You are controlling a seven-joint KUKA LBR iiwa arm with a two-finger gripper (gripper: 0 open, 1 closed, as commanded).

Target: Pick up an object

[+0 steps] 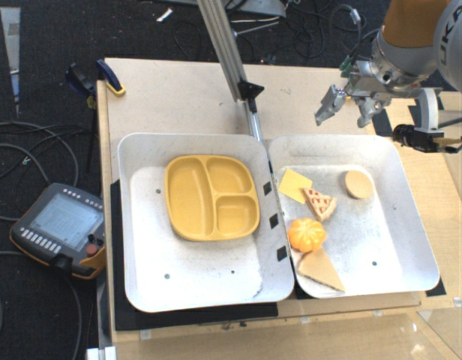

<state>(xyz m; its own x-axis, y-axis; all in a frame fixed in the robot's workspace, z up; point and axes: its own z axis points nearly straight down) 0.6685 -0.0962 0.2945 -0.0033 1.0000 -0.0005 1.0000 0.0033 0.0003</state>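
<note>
Toy orange point(307, 234): near the right bin's point(411, 231) left edge, toward its front; likely light, hard, smooth plastic, so a rounded body apt to slip; best pinched across its widest middle.
Neighbours: a pie-slice toy point(321, 202) just behind it, a tan wedge point(321, 270) touching its front, a yellow cheese slice point(295, 185) behind-left, a round biscuit point(358, 184) well apart toward the back.
Left bin point(141, 201): carries a yellow divided plate point(212, 197).
Gripper point(351, 111): hangs above the bench beyond the right bin's back edge, fingers spread, nothing between them.
</note>
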